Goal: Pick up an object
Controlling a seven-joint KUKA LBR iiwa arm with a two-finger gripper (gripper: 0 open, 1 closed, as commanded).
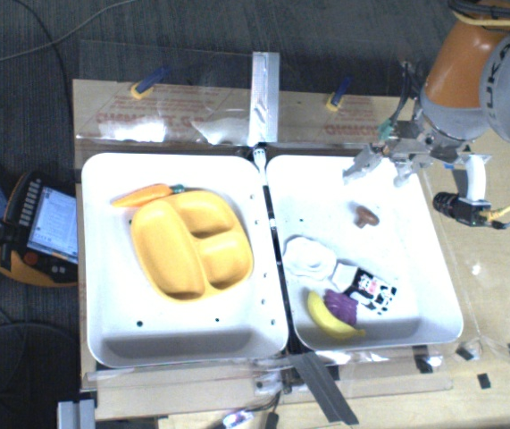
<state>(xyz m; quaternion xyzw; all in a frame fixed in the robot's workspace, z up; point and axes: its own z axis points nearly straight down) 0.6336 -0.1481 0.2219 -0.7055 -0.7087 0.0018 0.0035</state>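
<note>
Just below pincer (381, 166): brown object (366, 214).

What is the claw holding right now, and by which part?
Nothing. The claw hangs open over the far edge of the right bin, with no item between its fingers; the small brown piece lies loose below it.

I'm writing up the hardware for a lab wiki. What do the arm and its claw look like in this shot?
The arm is grey with a broad orange band above the wrist. Below it sits a metallic silver claw with two pale fingers. Thin dark cables run down beside the wrist, with a small green part near the mount. A white and black cylindrical fitting sticks out at the side.
</note>
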